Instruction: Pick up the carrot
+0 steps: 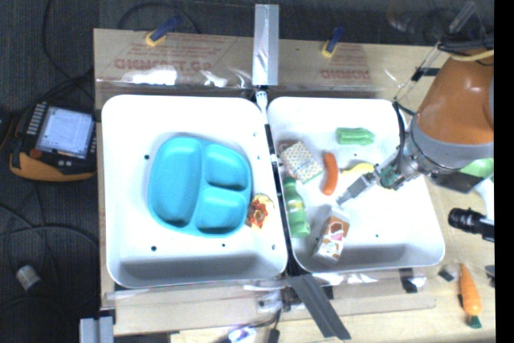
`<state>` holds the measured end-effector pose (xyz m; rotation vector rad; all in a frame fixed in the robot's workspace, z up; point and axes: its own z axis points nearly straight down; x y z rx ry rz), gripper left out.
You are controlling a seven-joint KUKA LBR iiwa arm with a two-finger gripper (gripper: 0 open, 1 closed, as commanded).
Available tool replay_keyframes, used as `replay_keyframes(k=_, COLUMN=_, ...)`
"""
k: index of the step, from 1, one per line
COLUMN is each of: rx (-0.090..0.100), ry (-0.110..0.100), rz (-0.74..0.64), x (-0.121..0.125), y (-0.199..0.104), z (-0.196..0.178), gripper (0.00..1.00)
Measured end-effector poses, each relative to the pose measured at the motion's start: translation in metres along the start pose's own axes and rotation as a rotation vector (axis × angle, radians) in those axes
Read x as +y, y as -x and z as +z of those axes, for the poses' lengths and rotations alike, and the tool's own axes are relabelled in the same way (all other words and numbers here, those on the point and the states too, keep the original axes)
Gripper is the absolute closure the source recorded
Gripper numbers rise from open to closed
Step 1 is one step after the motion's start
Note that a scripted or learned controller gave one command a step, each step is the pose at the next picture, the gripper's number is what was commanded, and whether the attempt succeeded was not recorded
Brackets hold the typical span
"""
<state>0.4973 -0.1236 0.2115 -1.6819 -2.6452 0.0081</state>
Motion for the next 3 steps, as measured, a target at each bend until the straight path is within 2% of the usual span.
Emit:
replay_keyframes(k=1, rx=0.008, ry=-0.005, rz=-0.001, x=0.001, y=-0.002, z=-0.005, gripper=1.00)
replay_keyframes(k=2, rx=0.008, ry=-0.005, rz=-0.001, x=0.001, y=-0.002, z=-0.005, gripper=0.00)
replay_keyframes(k=3, rx=-0.010, ry=0.011, rz=-0.088, x=0.048, y=0.025, z=0.123, gripper=0.00)
